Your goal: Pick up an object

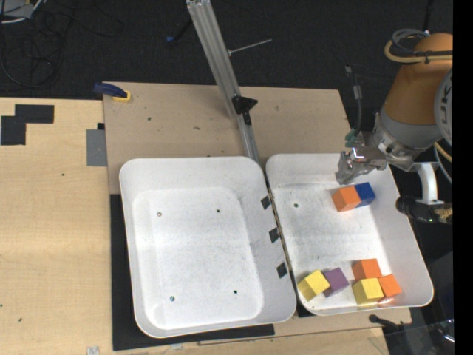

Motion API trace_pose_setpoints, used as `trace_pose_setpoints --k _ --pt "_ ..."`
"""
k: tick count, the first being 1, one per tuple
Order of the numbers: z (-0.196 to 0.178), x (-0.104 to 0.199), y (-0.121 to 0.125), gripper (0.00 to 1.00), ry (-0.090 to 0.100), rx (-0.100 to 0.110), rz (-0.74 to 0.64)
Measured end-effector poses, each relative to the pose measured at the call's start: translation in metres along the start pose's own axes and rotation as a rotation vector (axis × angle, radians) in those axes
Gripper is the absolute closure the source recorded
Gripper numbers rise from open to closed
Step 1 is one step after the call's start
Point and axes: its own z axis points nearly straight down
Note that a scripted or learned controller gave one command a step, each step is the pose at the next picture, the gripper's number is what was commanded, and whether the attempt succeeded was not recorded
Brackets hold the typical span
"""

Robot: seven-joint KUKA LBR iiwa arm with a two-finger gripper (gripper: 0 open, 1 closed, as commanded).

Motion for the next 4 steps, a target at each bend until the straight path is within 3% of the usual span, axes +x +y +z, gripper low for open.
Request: trace_pose_setpoints --k 4 --pt "0.015 0.192 0.026 1.0 0.001 0.002 -0.001"
